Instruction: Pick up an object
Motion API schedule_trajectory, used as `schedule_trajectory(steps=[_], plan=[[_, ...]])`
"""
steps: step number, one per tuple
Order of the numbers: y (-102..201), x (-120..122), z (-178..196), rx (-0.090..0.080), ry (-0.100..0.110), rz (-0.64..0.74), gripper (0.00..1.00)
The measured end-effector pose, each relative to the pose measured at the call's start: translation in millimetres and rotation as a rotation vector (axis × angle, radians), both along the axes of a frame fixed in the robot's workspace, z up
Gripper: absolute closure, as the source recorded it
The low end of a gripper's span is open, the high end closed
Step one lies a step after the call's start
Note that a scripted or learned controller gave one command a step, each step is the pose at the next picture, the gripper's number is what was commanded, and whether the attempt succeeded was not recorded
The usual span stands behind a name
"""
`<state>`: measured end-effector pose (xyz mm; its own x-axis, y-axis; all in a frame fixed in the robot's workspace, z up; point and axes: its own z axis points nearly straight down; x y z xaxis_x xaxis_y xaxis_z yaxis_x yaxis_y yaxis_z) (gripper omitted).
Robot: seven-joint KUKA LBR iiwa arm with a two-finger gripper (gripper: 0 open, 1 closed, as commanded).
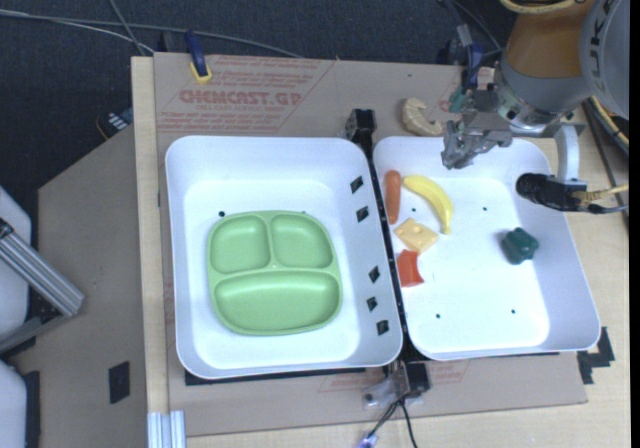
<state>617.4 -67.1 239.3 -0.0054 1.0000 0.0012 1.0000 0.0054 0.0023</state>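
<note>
In the left bin [190, 236] lay a green divided tray [272, 272]. In the right bin [560, 321], along its left side, sat a carrot [393, 194], cheese wedge [416, 234], red piece [409, 268] and banana [431, 200], with a dark green object [519, 246] further right. My claw [462, 154] hovered over the bin's far edge, grasping nothing.

The bins [190, 266] look like smooth, faintly glossy white plastic, the green tray [273, 272] like matt plastic, and the board [250, 91] beneath like rough brown cardboard.
</note>
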Motion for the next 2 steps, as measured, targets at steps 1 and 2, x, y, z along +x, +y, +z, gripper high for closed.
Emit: schedule_trajectory(steps=[1, 2], plan=[[61.1, 1.0, -11.5, 0.001, 0.005, 0.0, 1.0], [114.0, -11.9, -8.0, 0.001, 0.005, 0.0, 1.0]])
